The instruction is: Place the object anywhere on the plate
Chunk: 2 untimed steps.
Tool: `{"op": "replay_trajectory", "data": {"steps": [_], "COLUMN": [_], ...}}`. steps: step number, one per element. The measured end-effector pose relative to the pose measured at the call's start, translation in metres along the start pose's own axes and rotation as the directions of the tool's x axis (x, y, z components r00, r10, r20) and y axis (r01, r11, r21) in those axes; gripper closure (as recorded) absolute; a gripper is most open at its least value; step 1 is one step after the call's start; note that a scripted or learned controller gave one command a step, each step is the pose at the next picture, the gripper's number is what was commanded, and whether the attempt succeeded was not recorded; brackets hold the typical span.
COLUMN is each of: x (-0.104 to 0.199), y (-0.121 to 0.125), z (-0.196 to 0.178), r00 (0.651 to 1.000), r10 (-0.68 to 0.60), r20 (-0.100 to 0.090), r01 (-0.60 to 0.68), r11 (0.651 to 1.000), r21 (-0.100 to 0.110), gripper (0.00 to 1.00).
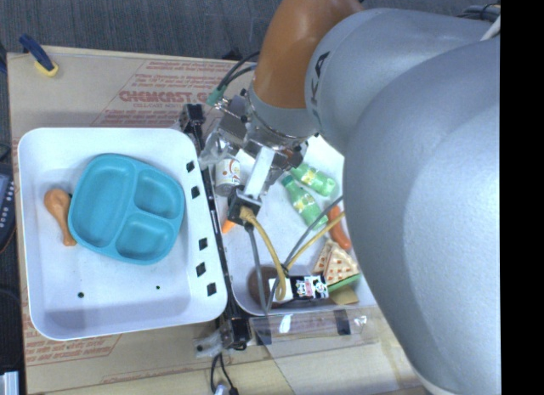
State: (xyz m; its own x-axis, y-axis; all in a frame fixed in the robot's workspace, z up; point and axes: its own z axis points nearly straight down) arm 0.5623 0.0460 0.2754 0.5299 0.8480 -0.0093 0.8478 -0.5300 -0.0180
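A blue divided plate (126, 207) lies in the left white bin (51, 300). A tan drumstick-shaped toy (61, 213) rests in the bin against the plate's left edge. My gripper (229, 177) hangs low over the left part of the right bin (242, 300), close to the wall between the bins. The wrist and its cables hide the fingertips. A small orange piece (228, 226) shows just below the gripper. Green toy bottles (308, 191), an orange carrot-like piece (338, 230) and a pizza-slice toy (335, 262) lie in the right bin.
The big grey arm covers most of the right bin and the view's right side. A black-and-white carton (304, 288) and a brown round thing (260, 284) lie near the right bin's front edge. A blue-and-yellow clamp (38, 55) sits at the bench's far left corner.
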Motion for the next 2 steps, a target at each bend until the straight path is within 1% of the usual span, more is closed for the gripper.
{"op": "replay_trajectory", "data": {"steps": [1, 2], "x": [0.0013, 0.0019], "y": [-0.0012, -0.0018], "z": [-0.0095, -0.0091], "r00": [1.000, 1.000], "r10": [-0.017, -0.019], "r20": [0.004, 0.004], "r01": [0.017, 0.019], "r11": [1.000, 1.000], "r21": [0.005, 0.007], "gripper": [1.00, 0.00]}}
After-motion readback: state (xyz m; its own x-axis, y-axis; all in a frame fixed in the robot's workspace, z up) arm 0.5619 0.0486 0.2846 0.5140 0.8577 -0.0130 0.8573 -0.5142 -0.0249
